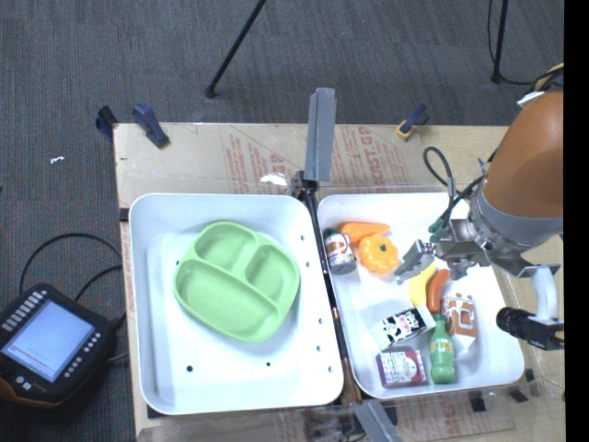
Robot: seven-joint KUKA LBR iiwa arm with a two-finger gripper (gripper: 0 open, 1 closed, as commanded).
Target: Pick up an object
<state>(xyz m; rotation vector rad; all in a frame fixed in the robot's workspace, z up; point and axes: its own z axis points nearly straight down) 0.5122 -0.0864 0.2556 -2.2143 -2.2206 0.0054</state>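
The tool (416, 263) hangs with fingers spread, gripping nothing, over the right bin (354, 376); the yellow banana (421, 290) lies just beneath.

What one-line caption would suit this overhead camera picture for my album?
Robot arm's gripper hovers over toy groceries in the right bin; a green divided plate sits in the left bin.

We see the gripper (416, 261) hanging over the right bin (361, 357), which sits on the surface (221, 159). Just to its left lies the pumpkin (378, 253), with the carrot (363, 230) behind that and the can (339, 251) further left. Directly below the gripper lies the banana (421, 288). Nearer the camera sit the milk carton (408, 324), the bottle (443, 353) and the packet (401, 367). Far to the gripper's left, the divided plate (237, 280) rests in the left bin (152, 247).
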